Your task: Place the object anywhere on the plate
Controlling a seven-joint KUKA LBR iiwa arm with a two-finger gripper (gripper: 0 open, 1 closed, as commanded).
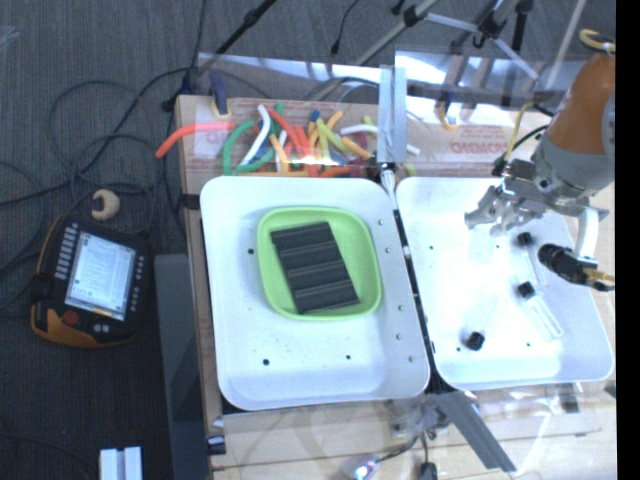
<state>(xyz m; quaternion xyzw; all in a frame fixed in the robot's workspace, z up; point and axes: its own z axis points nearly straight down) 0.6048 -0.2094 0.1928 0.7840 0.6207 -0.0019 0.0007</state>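
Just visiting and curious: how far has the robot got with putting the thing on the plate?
It looks done: a dark ridged block lies flat on the green plate in the left bin. The gripper hangs over the right bin, apart from the plate, so nothing seems in hand. Little appears left.

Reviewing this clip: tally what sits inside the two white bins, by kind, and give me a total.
Green plate, left bin: 1
Dark ridged block lying on the plate: 1
Small black pieces, right bin: 3
Total: 5
The gripper hovers over the right bin.
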